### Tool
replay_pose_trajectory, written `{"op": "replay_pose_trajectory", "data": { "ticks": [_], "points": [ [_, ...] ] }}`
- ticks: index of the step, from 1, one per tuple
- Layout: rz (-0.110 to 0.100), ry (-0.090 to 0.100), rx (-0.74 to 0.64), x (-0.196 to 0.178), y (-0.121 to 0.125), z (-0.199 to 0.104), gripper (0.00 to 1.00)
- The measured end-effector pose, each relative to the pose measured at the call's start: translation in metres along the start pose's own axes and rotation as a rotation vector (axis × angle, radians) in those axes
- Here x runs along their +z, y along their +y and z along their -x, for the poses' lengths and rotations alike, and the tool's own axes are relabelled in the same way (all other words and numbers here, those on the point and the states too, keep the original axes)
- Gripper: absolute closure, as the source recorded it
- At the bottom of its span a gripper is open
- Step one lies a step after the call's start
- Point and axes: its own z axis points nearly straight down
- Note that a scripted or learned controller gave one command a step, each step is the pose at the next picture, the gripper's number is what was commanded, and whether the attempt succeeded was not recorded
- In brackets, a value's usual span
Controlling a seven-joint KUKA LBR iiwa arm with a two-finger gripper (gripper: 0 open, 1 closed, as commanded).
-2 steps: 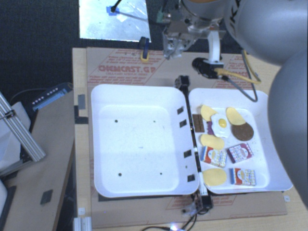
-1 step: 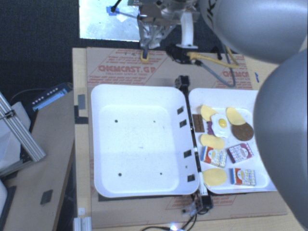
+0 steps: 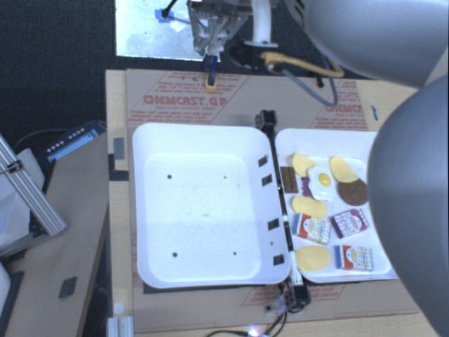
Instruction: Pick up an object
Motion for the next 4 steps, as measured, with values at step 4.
{"op": "replay_pose_trajectory", "data": {
  "ticks": [4],
  "points": [
    [-0.001,0.001,0.003,0.296,-0.146,0.001,1.00]
  ]
}}
